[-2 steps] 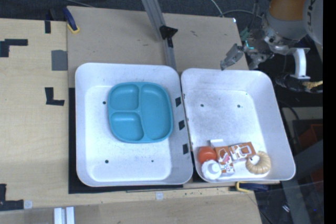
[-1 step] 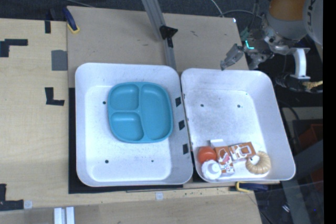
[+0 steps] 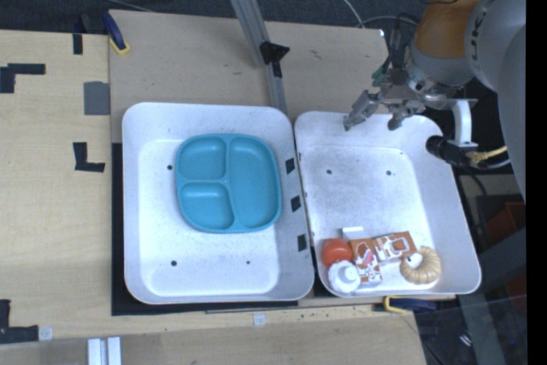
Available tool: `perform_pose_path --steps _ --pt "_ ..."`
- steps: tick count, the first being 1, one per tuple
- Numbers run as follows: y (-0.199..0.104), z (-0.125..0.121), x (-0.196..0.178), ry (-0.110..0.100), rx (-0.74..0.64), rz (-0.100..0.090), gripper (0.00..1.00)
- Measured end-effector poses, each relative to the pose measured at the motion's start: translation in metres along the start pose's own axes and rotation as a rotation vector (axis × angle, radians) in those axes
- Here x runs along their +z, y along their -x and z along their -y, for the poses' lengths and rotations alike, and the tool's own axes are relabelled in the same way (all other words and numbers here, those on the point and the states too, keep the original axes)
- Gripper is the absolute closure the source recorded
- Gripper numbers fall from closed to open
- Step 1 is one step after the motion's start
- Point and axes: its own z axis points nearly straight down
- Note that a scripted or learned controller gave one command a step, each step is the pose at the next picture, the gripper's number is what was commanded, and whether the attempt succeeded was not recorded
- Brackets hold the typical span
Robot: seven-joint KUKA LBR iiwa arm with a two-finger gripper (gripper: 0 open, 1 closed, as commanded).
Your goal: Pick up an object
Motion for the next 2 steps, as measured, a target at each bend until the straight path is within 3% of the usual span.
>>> perform_pose_path --steps 2 --pt "0.001 0.012 0.111 0.000 0.001 0.000 0.00"
